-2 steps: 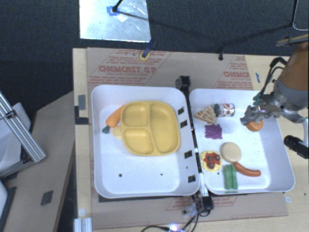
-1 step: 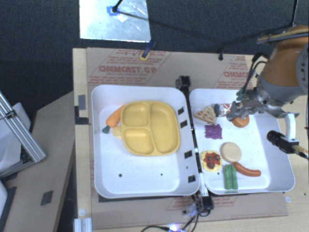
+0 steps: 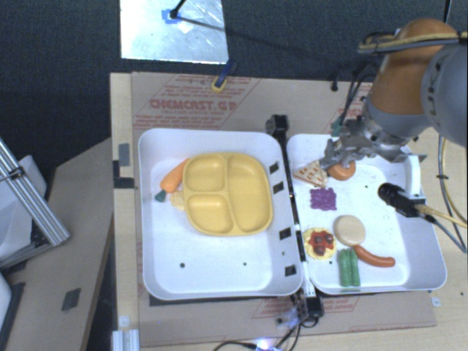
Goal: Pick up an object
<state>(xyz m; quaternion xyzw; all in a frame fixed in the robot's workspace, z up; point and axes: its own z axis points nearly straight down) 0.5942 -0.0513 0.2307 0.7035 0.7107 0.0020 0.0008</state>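
My gripper [image 3: 337, 156] hangs low over the back of the right bin [image 3: 417, 269]. It is right above a small orange food piece [image 3: 344, 171] and beside a triangular sandwich slice [image 3: 310, 173]. Nothing shows between its fingers. Further forward in that bin lie a purple bunch of grapes [image 3: 322, 198], a tan round bun [image 3: 349, 229], a small plate of pasta with red sauce [image 3: 320, 243], an orange sausage [image 3: 374, 257] and green beans [image 3: 349, 267].
The left bin [image 3: 212, 276] holds a yellow divided plate [image 3: 221, 193] with a carrot [image 3: 172, 176] against its left side. A black divider [image 3: 289, 196] runs between the two bins. A shiny metal sheet [image 3: 174, 20] lies behind the bench.
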